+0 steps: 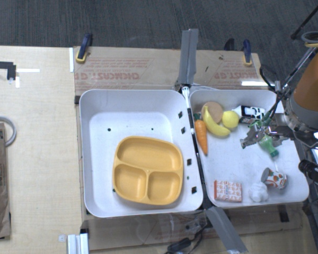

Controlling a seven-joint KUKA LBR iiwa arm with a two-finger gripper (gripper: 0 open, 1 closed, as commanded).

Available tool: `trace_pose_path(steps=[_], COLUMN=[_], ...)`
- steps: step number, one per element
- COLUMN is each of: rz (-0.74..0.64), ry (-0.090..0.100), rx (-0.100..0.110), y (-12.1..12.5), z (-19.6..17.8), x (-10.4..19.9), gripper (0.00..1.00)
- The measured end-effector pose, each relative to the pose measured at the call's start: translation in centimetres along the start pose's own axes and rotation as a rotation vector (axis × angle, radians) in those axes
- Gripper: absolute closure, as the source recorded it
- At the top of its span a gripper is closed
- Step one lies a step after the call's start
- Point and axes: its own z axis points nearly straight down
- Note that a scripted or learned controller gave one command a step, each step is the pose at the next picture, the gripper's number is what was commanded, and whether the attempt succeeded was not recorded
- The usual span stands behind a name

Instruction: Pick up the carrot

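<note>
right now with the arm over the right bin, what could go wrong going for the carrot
1. The carrot lies tight against the right bin's left wall, so a finger may strike the wall or find no room on that side.
2. The banana sits just beside the carrot's top end; a slightly off grasp could catch or push it instead.
3. The gripper hangs over a green object across the bin, so moving off low could drag it along.
</note>
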Motion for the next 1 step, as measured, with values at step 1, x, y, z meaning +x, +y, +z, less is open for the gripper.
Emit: trace_pose_path(steps=[1], rz=[0.041], ry=[0.000], rx=[0.000], y=[-2.66], z=[3.00], x=[-4.36], gripper=[0.00])
